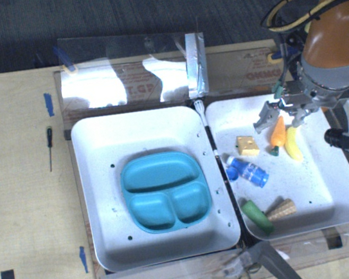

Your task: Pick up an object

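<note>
The gripper [286,114] hangs over the right bin [347,207], jaws spread wide, holding nothing. A carrot [278,134] and banana [291,144] lie just beneath. A blue tray [165,189] sits in the left bin [91,148].

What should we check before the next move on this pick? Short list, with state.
1. Gripper over the right bin, not the left bin: ok.
2. Target in reach: carrot and banana lie right under it: ok.
3. Object between the fingers: cannot tell.
4. Single target: carrot and banana look to be touching, so a double pick is possible: not ok.
5. Other items apart from the gripper: yellow block, blue bottle, green piece, cone: ok.
6. Blue divided tray sits in the left bin, out of the path: ok.
</note>
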Available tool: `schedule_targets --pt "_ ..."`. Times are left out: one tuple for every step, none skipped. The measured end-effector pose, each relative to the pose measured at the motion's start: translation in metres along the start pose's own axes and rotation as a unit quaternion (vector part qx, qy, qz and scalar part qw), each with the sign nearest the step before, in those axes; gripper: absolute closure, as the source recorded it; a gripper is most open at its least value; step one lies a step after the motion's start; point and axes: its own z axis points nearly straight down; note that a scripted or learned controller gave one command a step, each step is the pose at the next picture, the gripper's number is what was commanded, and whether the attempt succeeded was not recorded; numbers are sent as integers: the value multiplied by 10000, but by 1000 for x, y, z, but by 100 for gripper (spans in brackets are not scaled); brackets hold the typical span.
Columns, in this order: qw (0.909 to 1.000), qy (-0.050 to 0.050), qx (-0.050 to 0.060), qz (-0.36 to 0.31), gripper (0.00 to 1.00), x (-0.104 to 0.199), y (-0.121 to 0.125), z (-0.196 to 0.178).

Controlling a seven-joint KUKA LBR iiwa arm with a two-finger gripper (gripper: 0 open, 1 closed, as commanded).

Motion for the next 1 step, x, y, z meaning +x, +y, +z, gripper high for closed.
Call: schedule_targets --pt "9958 1 20 919 0 -45 9 63"
